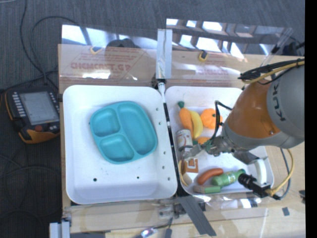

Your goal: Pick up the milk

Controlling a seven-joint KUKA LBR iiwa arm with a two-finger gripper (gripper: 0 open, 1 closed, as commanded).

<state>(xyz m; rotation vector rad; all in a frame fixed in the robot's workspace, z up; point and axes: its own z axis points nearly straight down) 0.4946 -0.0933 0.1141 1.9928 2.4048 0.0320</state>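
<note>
Arm [270,115]: grey, orange band, reaches in over the right bin [173,133] and covers much of it. Gripper [192,151] low in that bin, near its left wall. Whether it is apart, together or clamped on anything: cannot tell, its tip is tangled with the item beneath.

Left bin [74,182], well to the gripper's left: holds a teal divided plate [122,131], nothing else seen.

Milk [184,139]: judged to be the small cylindrical container with a pale label, touching or just above-left of the gripper, hard against the bin's left wall. Identification uncertain at this resolution.

Around the gripper: carrot [184,118] and banana [196,123] just beyond it, orange [209,119] beyond and right, red sausage [210,174] and green bottle [224,178] just on the near side, a small box [189,165] directly below.

Risks:
- Milk sits at the wall, so one side may have no room; likely a pinch on the edge and a slip.
- Crowding: carrot, banana or box could be caught instead.
- Round body may roll away under closing contact.
</note>
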